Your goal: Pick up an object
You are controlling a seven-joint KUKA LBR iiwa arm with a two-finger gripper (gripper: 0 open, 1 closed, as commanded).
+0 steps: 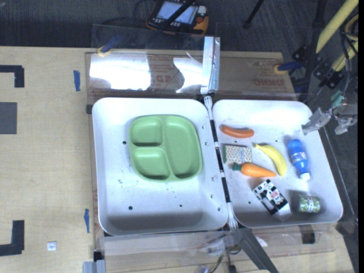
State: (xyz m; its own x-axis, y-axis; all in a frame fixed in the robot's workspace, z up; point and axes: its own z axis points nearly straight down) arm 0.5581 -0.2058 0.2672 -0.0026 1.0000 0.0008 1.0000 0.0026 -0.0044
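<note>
Camera view: claw [329, 120] at right rim of right bin [330, 178], above blue bottle [298, 157]; opening not discernible, nothing visibly held or touched. In right bin: hot dog [237, 131], banana [273, 157] just beside carrot [257, 170], patterned card [237, 153], black-and-white box [269, 196], green can [309, 203]. In left bin [108, 169]: green divided plate [165, 147].

A pale wooden bench [45, 152] with black markings stands on dark grey carpet [68, 10].
</note>
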